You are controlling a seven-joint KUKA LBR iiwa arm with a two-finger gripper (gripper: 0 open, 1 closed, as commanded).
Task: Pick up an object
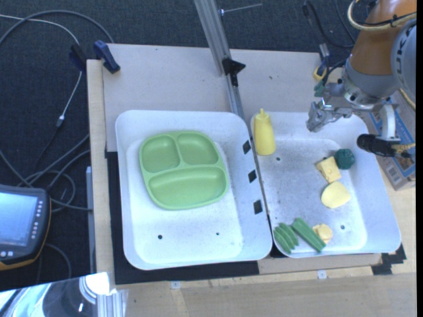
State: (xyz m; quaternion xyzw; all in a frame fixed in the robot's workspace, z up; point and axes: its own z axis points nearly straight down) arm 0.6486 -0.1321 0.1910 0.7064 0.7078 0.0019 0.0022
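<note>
My gripper (320, 119) hangs over the far side of the right bin (291, 177), with nothing visibly in it. Toys lie in that bin. A yellow squeeze bottle (264, 133) rests at the far left corner, left of the gripper. A yellow cheese wedge (328, 169) and a dark green round toy (344, 157) lie just nearer than the gripper. A pale yellow lump (336, 195) sits below them. Green pods (299, 235) and a small yellow piece (323, 232) lie along the near edge.
The left bin (192, 243) holds a green divided plate (183, 169). A metal post (215, 25) slants up from the gap between the bins. Black clips (251, 175) line the shared rim. Cables and a screen (20, 223) lie off the bench at left.
</note>
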